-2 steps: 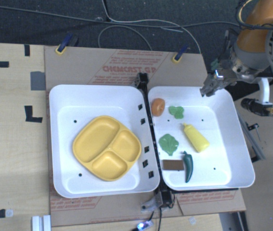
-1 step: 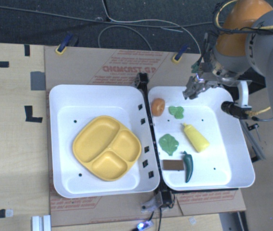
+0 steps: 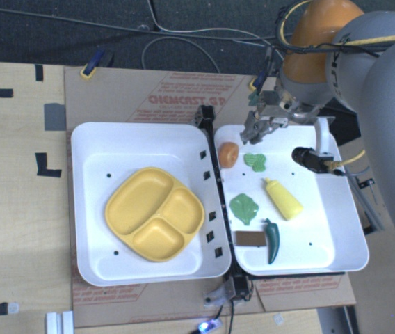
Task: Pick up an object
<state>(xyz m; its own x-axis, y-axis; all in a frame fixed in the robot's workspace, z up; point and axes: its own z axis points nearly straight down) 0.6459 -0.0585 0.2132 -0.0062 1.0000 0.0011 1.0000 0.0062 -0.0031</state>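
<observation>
My gripper (image 3: 252, 135) hangs over the far left part of the right bin (image 3: 336, 249), just above and between an orange round fruit (image 3: 229, 154) and a small green leafy piece (image 3: 256, 162). Nothing shows between its fingers. Further forward in the same bin lie a yellow squeeze bottle (image 3: 283, 199), a larger green leafy piece (image 3: 243, 208), a dark green pepper (image 3: 272, 239) and a brown block (image 3: 250, 239).
The left bin (image 3: 93, 152) holds a yellow divided plate (image 3: 154, 213). A black clip (image 3: 205, 115) sits on the ridge between the bins. The arm's grey body and orange band (image 3: 319, 26) loom over the right bin's far right corner.
</observation>
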